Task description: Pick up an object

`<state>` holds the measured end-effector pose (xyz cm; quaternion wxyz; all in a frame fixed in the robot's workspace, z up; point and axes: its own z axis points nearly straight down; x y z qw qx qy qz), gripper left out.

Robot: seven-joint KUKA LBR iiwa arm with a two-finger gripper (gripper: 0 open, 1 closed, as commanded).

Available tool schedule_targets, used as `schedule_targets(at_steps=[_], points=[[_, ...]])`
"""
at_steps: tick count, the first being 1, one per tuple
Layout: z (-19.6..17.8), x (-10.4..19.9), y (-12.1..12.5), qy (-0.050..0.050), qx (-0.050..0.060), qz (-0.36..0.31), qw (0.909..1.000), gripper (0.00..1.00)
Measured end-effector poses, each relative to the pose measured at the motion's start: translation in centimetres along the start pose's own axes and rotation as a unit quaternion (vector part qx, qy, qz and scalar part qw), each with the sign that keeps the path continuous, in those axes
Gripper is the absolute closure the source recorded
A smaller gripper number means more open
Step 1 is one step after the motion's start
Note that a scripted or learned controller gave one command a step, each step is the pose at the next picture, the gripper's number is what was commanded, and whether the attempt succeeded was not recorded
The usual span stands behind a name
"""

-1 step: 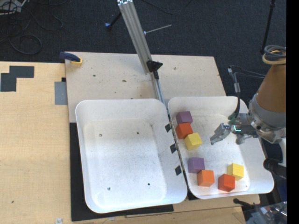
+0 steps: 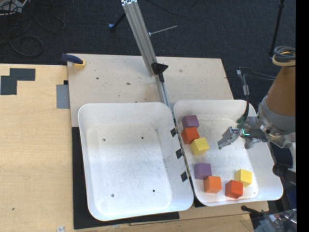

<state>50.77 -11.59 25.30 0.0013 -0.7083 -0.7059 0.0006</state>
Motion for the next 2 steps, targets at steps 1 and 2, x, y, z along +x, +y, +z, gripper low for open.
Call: schedule_targets(at_steps=[1,2], points=[[6.3,-0.2,0.4,0.001,0.004,-0.001,1.0,0.0],[11.9,-0.3,1.3,0.001,0.003,-0.001,1.0,0.0]])
